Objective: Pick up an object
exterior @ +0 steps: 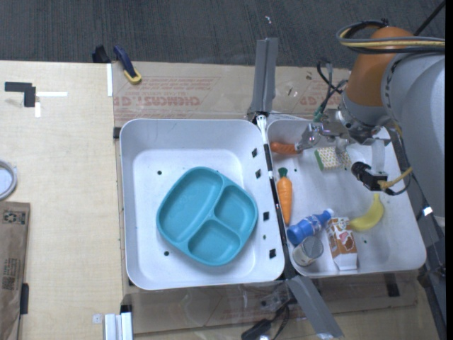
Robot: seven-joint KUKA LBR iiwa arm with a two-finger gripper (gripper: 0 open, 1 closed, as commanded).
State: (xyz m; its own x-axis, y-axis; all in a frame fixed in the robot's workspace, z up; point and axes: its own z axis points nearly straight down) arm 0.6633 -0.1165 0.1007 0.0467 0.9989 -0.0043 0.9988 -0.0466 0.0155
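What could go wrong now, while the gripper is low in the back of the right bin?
1. The gripper hangs close to the small pale sponge-like block and the orange carrot-shaped piece by the white right bin's back wall; closing here might pinch the wall or nudge both.
2. The items are crowded: the blue plastic bottle, small juice carton and yellow banana lie near together, so a grasp there may catch two things.

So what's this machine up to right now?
A robot arm is reaching into the right bin, its gripper low at the far end by a small pale block. I can't tell if it has grabbed anything. A carrot, banana, bottle and carton lie nearby. The left bin holds a blue tray.
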